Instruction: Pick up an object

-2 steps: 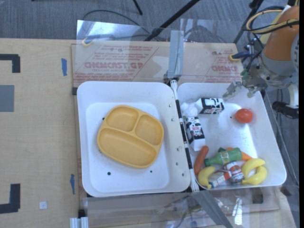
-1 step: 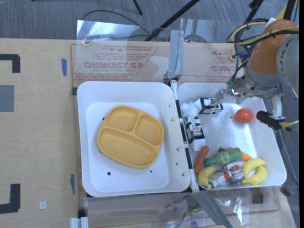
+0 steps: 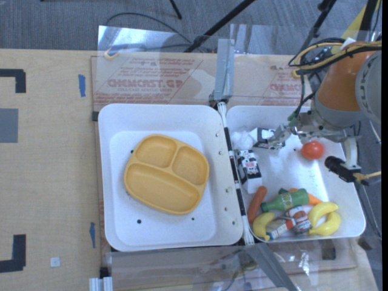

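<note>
The gripper [image 3: 277, 137] hangs low over the far part of the right bin [image 3: 350, 229] — whether it is parted or closed I cannot tell. A tomato [image 3: 312, 150] lies just right of it; bananas [image 3: 324, 218] sit nearer, well apart

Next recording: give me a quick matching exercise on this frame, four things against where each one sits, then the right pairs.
Things:
1. yellow divided plate
2. red tomato
3. banana
4. tool

Places:
A. right bin, near corner
B. left bin
C. right bin, far end, over white items
D. right bin, by the right wall, below the arm's wrist

Pairs: 1-B, 2-D, 3-A, 4-C
</note>
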`<state>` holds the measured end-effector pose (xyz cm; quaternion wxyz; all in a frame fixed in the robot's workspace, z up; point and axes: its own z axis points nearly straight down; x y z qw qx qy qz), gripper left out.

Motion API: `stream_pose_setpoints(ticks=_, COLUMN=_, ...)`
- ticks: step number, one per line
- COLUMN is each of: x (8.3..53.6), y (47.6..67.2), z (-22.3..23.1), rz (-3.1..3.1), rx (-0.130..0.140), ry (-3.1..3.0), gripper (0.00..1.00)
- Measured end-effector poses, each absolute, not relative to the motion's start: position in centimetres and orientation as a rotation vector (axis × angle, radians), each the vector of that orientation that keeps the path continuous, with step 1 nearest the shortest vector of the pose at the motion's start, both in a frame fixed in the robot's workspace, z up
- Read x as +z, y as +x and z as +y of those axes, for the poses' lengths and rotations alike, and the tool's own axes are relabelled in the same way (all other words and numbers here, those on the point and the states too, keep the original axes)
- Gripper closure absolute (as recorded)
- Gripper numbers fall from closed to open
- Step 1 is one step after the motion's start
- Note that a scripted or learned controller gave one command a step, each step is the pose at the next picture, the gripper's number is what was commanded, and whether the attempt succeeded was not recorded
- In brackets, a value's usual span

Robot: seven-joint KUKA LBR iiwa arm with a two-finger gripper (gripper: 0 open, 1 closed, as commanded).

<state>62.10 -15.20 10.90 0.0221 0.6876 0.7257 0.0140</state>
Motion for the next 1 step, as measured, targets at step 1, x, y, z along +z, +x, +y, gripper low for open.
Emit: stream_pose_setpoints(ticks=1, x=10.97, y=63.63, z=-17.92, rz=2.231, rx=0.038, ry=2.173, gripper=0.0)
